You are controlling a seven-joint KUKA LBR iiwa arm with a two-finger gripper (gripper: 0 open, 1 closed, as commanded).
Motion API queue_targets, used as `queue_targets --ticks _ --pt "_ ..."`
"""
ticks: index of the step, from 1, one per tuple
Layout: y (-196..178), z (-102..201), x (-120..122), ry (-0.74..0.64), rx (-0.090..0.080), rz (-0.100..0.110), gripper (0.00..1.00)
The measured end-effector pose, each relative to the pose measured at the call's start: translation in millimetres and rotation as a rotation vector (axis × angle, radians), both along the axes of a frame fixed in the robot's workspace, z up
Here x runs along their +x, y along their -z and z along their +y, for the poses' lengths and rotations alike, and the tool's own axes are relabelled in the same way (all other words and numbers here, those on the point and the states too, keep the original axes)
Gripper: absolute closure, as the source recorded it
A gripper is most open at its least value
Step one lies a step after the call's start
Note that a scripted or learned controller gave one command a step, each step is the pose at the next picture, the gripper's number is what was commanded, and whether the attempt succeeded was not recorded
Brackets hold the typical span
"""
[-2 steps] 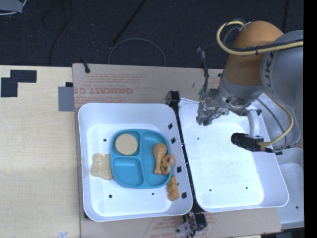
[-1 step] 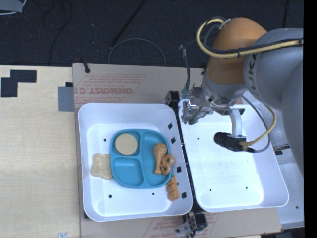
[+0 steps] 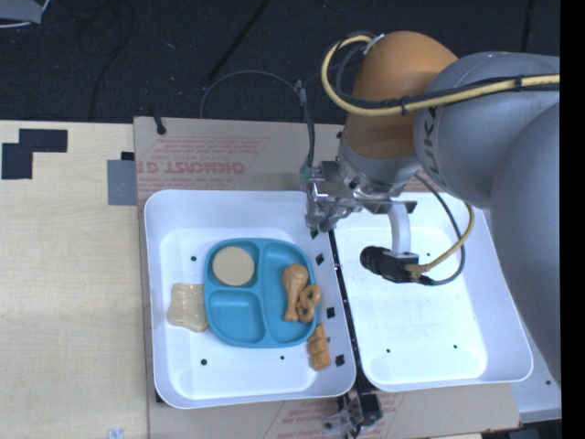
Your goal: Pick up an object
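While fingers [image 3: 322,216] hover, pretzel [image 3: 300,293] lies below — apart.

Blue tray [image 3: 239,323] in white bin [image 3: 174,245]; tan, perhaps beige, food [image 3: 232,265].

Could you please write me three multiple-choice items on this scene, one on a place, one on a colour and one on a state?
1. Where is the tray?
A. left bin
B. right bin
C. on the cardboard outside the bins

2. What colour is the tray?
A. red
B. blue
C. green

3. How does the round piece lie?
A. outside the tray
B. under the tray
C. in a tray compartment

Answers: 1 A, the tray rests inside the left bin. 2 B, it is plainly blue. 3 C, the piece sits in the tray's upper left compartment.
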State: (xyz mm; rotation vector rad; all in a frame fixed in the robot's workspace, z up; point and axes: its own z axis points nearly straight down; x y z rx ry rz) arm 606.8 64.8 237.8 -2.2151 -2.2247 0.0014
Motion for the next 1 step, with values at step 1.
queue_targets --ticks 1 --pt "20.0 44.3 -16.8 0.002 -0.001 0.004 1.0"
